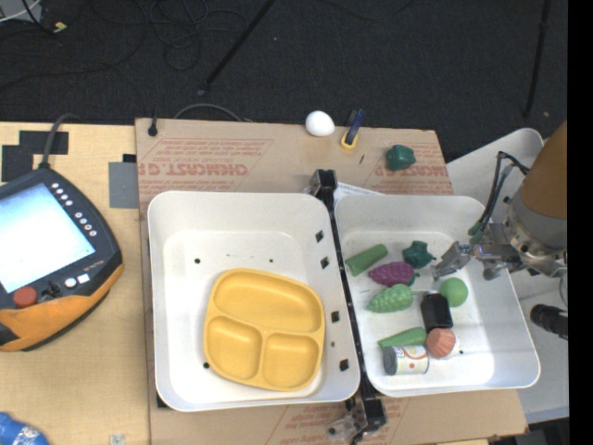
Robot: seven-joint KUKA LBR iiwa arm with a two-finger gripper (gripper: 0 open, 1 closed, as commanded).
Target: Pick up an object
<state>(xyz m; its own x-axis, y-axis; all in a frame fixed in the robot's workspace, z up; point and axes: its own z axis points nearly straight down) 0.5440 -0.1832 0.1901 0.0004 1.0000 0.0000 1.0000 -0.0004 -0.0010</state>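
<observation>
Even, diffuse light falls from above, and the scene reads bright on the bench but dim on the dark floor [278, 44] behind it. The left bin [185, 239] and right bin [505, 341] are close to washed out, with soft shadows along their inner walls. The yellow tray [264, 327] shows gentle highlights on its ridges. The tablet screen [32, 239] glares pale blue-white. The white egg [320, 123] is blown out. Overall focus is soft and grainy; small objects lack fine detail.
</observation>
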